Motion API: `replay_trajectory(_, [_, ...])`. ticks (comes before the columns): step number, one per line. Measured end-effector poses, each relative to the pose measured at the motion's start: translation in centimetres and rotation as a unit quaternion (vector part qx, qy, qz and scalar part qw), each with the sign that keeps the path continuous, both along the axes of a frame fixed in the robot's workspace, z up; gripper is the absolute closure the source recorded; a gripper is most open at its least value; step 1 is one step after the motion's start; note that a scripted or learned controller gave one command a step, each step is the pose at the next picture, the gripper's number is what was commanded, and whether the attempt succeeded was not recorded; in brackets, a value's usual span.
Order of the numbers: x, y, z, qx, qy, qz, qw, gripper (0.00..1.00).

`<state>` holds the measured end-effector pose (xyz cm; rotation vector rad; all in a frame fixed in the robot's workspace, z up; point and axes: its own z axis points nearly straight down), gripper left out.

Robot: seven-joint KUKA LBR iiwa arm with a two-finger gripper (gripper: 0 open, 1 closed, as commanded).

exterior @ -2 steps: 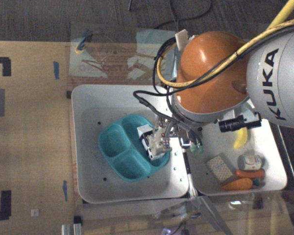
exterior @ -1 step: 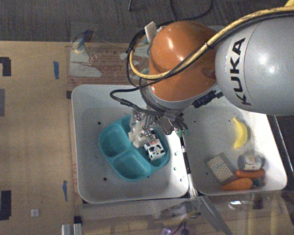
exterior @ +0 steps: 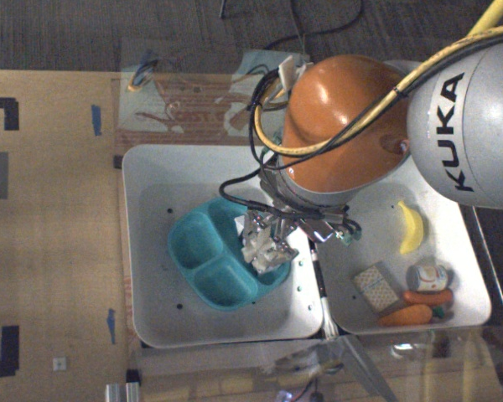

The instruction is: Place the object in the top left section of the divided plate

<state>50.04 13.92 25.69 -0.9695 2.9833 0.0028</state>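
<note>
A pale, crumpled-looking object [exterior: 267, 254] sits at the right edge of the teal divided plate [exterior: 203, 243], directly under the gripper [exterior: 270, 239]. It lies over the plate's right-hand compartment, near the rim, but the wrist hides enough that I cannot tell whether it is pinched between the fingers or simply resting on the plate; whether they are wide or narrow cannot be told either. The plate lies in the left bin [exterior: 151, 308], turned at an angle. The arm [exterior: 344, 124] hangs low over it.

This looks like the placing step, with the object brought over the plate but not yet over the top left section. The next move likely calls for a short shift toward that far compartment.

The right bin [exterior: 478, 304] holds a banana [exterior: 412, 227], a carrot [exterior: 405, 315] and a small box [exterior: 376, 286] on the tabletop
</note>
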Motion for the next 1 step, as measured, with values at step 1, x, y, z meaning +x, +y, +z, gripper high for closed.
replay_trajectory(1, [0.86,0.4,0.33,0.0005,-0.002,0.013,0.9999,1.0])
